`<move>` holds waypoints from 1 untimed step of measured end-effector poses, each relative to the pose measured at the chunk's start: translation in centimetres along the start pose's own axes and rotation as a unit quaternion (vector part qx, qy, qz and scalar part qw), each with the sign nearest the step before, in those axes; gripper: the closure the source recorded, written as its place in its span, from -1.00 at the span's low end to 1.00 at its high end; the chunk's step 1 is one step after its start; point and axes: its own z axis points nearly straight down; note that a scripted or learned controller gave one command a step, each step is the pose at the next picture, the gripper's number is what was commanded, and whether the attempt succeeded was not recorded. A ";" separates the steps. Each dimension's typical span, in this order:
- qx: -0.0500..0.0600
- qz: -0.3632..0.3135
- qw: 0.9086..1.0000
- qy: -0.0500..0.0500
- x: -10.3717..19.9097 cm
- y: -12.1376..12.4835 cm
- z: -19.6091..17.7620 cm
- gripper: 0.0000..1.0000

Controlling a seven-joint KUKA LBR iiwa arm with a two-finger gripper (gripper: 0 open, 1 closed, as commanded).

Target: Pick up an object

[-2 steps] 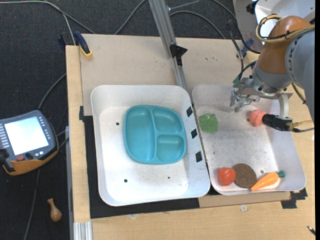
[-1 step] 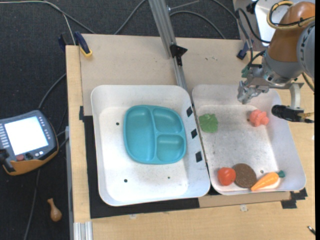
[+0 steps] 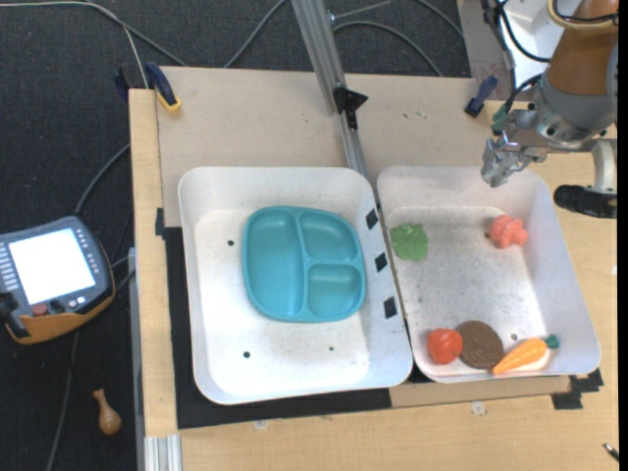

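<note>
My gripper (image 3: 497,170) hangs over the back edge of the right bin (image 3: 564,263), with nothing visible between its fingers. A pink toy (image 3: 507,232) lies just below it, near the bin's back right. A green leafy piece (image 3: 409,241) rests at the bin's back left. Along the front lie a red tomato (image 3: 444,345), a brown round patty (image 3: 480,343) and an orange carrot (image 3: 521,355), close together.
The left bin (image 3: 211,292) holds a turquoise divided plate (image 3: 302,263). A metal post (image 3: 329,57) rises behind the gap between the bins. A teach pendant (image 3: 49,278) lies off the bench at the left.
</note>
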 end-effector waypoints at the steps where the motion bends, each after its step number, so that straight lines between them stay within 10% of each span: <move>1: -0.002 0.000 1.000 -0.001 -0.7 0.0 -6.2 1.00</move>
